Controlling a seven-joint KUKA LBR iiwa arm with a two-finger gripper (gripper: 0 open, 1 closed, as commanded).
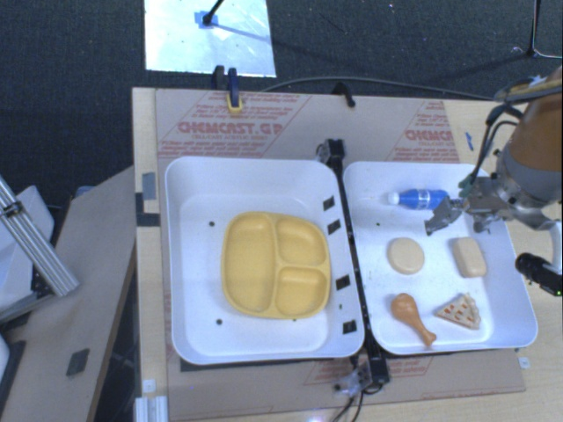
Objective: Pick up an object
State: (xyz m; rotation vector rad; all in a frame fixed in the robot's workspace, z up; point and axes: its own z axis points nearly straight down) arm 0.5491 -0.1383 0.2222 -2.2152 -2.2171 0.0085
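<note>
The right bin (519,323) holds a small blue bottle (420,199) lying on its side, a round beige biscuit (405,256), a pale bread block (469,257), a brown drumstick (413,316) and a pizza slice (459,311). My gripper (460,221) hangs over the bin's upper right part, just right of the bottle and above the bread block. Its fingers (438,221) are spread open with nothing between them.
The left bin (189,236) carries a yellow divided plate (275,264). A black divider with clips (343,236) runs between the bins. The arm's body (537,148) overhangs the right bin's far right corner. Cables cross the board behind the bins.
</note>
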